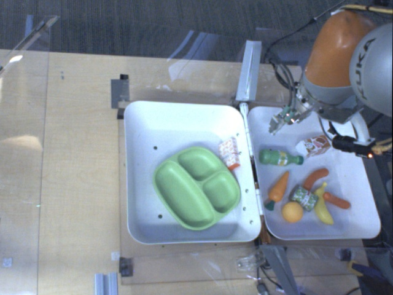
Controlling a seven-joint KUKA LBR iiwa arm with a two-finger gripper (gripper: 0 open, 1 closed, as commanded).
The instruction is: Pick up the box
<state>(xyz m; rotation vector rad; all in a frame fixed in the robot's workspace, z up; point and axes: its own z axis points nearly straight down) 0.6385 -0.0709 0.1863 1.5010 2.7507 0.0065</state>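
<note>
The box, small with red print, lies in the left bin against its right wall, touching the green divided plate. The right bin holds a green bottle, carrot, orange, banana, perhaps a sausage, and a pouch. The end effector hovers over that bin's far-left corner, its grip state impossible to tell.

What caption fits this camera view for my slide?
KUKA arm's pincer hovers over the right bin of toy food; the box lies in the left bin beside a green divided plate.
</note>
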